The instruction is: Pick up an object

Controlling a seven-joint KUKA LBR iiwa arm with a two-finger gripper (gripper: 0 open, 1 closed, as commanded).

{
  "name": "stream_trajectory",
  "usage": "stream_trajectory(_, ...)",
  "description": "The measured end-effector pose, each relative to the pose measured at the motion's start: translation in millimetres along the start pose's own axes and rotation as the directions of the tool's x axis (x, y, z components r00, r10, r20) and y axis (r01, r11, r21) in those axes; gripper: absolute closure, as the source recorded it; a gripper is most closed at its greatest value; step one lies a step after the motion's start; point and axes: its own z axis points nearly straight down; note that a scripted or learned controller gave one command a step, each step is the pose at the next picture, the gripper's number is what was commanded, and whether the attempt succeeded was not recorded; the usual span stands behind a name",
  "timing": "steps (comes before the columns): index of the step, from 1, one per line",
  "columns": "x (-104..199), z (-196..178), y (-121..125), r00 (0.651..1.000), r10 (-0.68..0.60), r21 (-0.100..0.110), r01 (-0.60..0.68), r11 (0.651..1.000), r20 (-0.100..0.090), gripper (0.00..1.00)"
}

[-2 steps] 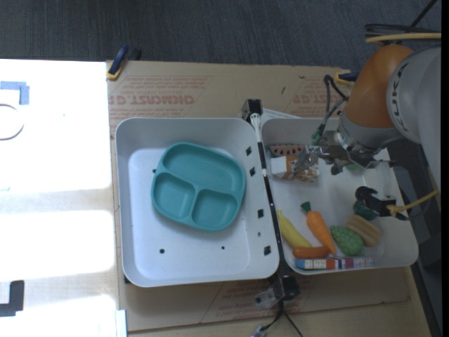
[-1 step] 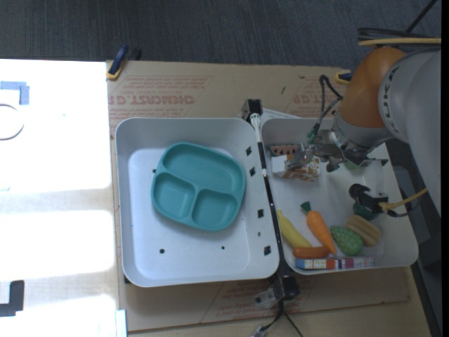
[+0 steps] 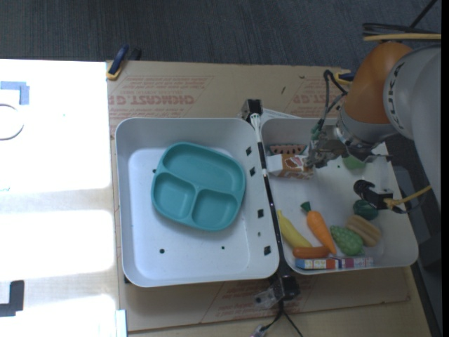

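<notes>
A small white-and-red packet (image 3: 295, 164) lies at ten o'clock in the right white bin (image 3: 401, 248), under the jaws; their state cannot be told.

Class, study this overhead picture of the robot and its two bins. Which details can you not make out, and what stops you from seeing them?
- Gripper, camera view: small and blurred against the clutter, so whether it grips anything is unclear.
- Packet beneath it: label too small to read.
- Dark green item by the right bin's edge: too small to identify.
- Arm: cut off by the right edge.
- Flat box: print too small to read.
</notes>
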Motion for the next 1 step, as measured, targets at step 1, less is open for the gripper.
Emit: stream_trajectory(1,-38.1,-119.2,-28.7,1.0,0.004,0.021,-0.004,1.0,-0.007,1.0)
